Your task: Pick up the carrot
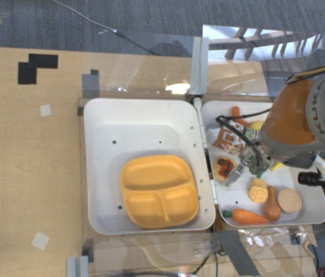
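The carrot [249, 216] is orange with a green end. It lies flat along the near wall of the right bin [318, 212]. My gripper [235, 174] hangs over the middle-left of that bin, pointing down and left, just above a small red and dark item [225, 165]. It is well behind the carrot and apart from it. The grey arm with its orange band [288, 120] hides much of the bin's right and far side.
A yellow corn piece [258, 190], a brown gourd-shaped toy [272, 204] and a tan disc [289, 201] lie just behind the carrot. A brown packet [229, 141] and a small red-orange item [235, 112] lie further back. A yellow divided plate [159, 190] sits in the left bin [102, 154].
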Controlling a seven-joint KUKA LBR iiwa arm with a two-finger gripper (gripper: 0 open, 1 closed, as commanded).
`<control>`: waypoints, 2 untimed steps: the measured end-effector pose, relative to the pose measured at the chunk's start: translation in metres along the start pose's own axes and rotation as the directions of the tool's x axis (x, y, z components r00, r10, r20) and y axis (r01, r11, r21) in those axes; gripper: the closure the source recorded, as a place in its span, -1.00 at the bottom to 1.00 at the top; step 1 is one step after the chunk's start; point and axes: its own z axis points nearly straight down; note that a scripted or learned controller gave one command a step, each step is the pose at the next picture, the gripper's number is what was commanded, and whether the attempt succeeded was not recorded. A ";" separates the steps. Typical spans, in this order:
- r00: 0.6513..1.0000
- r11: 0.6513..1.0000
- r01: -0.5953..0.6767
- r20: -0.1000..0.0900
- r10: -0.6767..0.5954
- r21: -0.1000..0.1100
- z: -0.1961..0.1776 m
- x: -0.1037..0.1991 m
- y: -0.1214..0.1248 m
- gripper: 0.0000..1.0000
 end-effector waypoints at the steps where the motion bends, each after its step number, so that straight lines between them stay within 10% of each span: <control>1: 1.000 1.000 -0.013 0.007 0.013 -0.004 -0.001 0.019 -0.044 -1.00; 2: 1.000 1.000 -0.005 0.012 0.005 -0.008 -0.014 0.018 -0.040 1.00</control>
